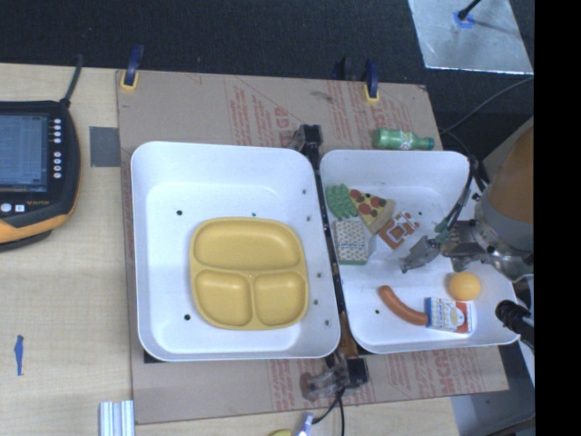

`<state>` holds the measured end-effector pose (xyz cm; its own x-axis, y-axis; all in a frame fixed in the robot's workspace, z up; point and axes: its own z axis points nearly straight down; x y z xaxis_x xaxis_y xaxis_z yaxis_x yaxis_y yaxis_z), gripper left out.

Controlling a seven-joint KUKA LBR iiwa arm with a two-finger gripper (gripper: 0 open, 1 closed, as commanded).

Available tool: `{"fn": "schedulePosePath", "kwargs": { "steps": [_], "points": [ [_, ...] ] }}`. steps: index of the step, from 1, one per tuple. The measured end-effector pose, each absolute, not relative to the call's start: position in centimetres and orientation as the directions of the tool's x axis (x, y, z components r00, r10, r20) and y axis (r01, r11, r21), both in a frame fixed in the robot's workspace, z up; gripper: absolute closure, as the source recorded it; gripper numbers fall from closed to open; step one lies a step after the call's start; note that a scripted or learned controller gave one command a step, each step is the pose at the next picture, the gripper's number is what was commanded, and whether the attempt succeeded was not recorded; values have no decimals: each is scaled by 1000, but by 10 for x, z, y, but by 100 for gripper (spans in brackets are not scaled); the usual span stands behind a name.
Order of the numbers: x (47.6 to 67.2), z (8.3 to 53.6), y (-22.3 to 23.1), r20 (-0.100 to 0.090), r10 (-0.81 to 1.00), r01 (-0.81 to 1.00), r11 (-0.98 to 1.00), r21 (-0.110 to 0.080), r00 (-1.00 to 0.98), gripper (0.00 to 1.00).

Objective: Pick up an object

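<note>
Objects for picking are all seen lying loose in the right-hand shallow white plastic bin (399,163), and none is seen lifted, so the task is judged not yet accomplished. The dark two-finger end effector (416,257) is lowered into that bin, its tip over bare white floor, and nothing is seen between its fingers; whether it is released or clenched cannot be told at this size. Just to its left and slightly farther back a small red-and-white printed card (397,229) is found, and beyond that a triangular toy pizza slice (371,209), a green ridged toy piece (341,201) and a pale checked square packet (350,242). Nearer the front edge, below the end effector, a reddish-orange toy sausage (402,305) and a small red, white and blue carton (448,315) are placed side by side, with a round orange toy fruit (464,285) just to the right of the end effector. Far to the left, the other white bin (154,243) is occupied by a yellow three-compartment plastic plate (248,272). What is left, by this reading, is the whole grasp: closing on one item and raising it clear.
</note>
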<state>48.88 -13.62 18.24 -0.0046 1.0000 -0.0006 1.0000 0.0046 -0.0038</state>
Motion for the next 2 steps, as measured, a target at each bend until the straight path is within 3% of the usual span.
{"fn": "schedulePosePath", "kwargs": {
  "steps": [1,2],
  "points": [
    [482,91,-111,1,1000,1000,4,-6,-4,0],
    [483,101,-111,0,1000,1000,7,-6,-7,100]
  ]
}}
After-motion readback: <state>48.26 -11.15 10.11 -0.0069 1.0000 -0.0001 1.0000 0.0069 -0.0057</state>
